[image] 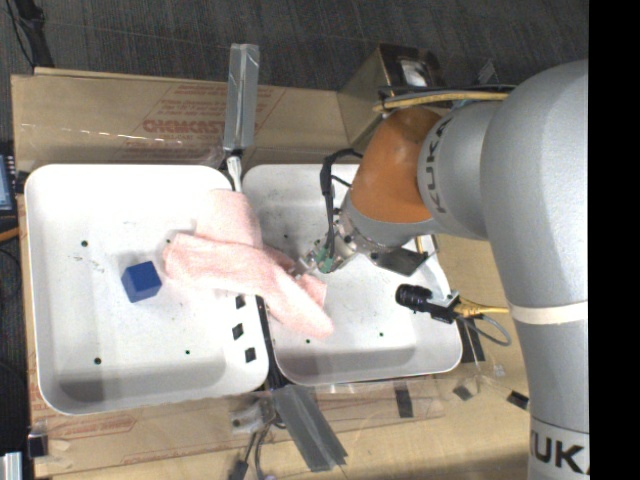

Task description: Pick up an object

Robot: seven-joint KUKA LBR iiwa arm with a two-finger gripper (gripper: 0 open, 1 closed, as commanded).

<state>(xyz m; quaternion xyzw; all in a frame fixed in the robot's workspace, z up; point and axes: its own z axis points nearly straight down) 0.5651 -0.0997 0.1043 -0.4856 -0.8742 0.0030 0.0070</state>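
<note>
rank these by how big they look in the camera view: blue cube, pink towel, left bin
1. left bin, clearly the largest
2. pink towel, draped across the rims where the two bins meet
3. blue cube, by far the smallest

All three lie at about the same depth, so nearness to the camera does not blur the order.

Contents: 2 white bins (60, 268), 1 blue cube (141, 280), 1 pink cloth (245, 263) draped across both.

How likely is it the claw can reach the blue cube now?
Probably yes. The blue cube sits uncovered in the left bin, open from above. The pink cloth draped across both bins lies between it and the claw, so a lift over it looks needed.
</note>
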